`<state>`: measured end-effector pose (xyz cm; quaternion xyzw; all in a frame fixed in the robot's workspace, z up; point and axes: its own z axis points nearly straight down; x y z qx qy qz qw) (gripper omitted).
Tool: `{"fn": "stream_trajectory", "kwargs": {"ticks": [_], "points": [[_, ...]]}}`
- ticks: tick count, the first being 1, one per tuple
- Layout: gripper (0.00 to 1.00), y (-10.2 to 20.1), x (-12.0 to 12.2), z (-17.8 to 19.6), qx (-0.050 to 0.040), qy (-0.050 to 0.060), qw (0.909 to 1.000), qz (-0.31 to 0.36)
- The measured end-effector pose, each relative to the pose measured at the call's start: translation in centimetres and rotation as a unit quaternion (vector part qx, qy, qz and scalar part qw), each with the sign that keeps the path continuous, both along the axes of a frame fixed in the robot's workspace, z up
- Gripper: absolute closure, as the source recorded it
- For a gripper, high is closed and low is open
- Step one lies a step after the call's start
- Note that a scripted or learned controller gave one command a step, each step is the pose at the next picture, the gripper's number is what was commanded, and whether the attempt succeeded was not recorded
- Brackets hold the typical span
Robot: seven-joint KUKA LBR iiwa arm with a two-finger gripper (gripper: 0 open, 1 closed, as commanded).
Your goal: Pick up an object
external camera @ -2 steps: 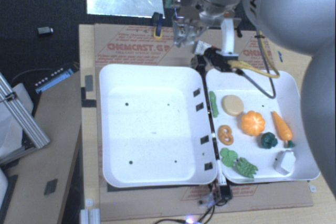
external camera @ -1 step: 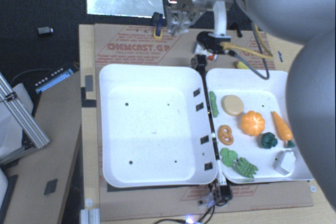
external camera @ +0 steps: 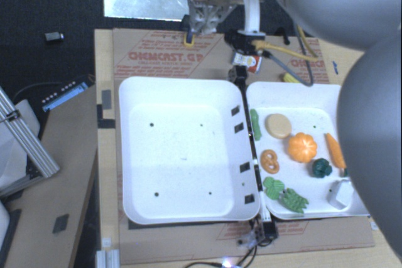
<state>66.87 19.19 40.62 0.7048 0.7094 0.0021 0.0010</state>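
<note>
Orange [external camera: 302,147] in right bin [external camera: 314,102] — end effector [external camera: 204,21] well apart

The bench [external camera: 107,135] is viewed by 1 fixed camera from above, at a slant, with both bins [external camera: 182,154] framed and the arm [external camera: 352,3] looming close at right.

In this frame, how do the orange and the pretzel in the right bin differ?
The orange is a solid, rounded, bright orange fruit, while the pretzel is a flat, looped, brownish piece with holes. The orange is clearly larger than the pretzel. The orange lies nearer the bin's middle, the pretzel closer to the divider between the bins. Both rest untouched in the right bin.
</note>
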Motion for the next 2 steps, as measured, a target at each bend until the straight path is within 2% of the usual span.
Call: {"fn": "stream_trajectory", "kwargs": {"ticks": [2], "points": [[1.00,4.3,-0.6,3.2,0.0001,0.000,1.0000,0.000]]}}
